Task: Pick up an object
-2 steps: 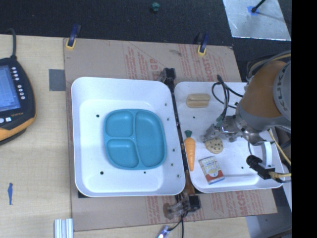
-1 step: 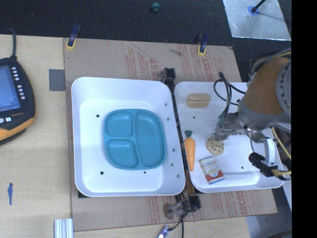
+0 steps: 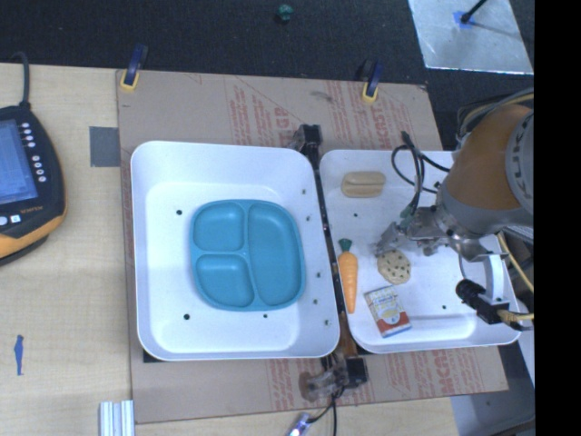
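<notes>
Cookie looks the likeliest pick: a small speckled round lying flat on the floor of the right bin, directly beneath the gripper. Whether the jaws are spread or pressed together I cannot tell, and nothing shows between them. I judge the cookie light and stiff, a moulded toy rather than food, thin enough that it should be pinched across its edges, low against the bin floor.

Nearest in that bin lies a small carton, flat and slightly askew, probably light with firm, slippery faces. Just left of the cookie a toy carrot lies lengthwise along the bin's left wall, its green top pointing away; its taper may slide under a pinch. Farthest back a tan bread piece rests well apart from the rest.

Beside it on the counter, the left bin holds a blue divided plate, three compartments, nothing in them.
</notes>
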You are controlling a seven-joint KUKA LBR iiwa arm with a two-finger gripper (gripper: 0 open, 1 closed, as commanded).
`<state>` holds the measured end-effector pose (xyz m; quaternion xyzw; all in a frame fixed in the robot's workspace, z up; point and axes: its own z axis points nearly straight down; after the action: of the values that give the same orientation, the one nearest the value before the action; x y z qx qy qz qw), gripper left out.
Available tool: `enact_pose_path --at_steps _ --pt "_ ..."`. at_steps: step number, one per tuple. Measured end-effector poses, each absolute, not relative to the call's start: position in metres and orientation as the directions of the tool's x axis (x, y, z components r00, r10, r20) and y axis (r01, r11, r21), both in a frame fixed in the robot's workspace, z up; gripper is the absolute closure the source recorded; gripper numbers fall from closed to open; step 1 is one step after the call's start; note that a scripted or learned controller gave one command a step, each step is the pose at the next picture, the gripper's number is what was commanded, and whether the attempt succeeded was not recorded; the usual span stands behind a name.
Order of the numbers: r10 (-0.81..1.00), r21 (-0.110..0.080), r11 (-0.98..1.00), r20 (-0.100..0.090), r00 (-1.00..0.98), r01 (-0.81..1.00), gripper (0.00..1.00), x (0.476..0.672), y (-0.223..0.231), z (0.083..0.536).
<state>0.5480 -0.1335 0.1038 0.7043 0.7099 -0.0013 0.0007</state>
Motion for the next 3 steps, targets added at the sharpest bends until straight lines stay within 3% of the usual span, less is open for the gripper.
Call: enact_pose_path --at_steps 1,2,3 --pt "1.0 -0.002 0.009 -0.005 -0.009 1.0 1.0 0.548 -0.134 0.114" --pt "1.0 -0.002 0.01 -0.005 -0.01 1.0 0.0 0.548 -0.134 0.114" --pt "1.0 -0.006 0.007 0.0 -0.007 1.0 0.0 0.554 -0.106 0.091"
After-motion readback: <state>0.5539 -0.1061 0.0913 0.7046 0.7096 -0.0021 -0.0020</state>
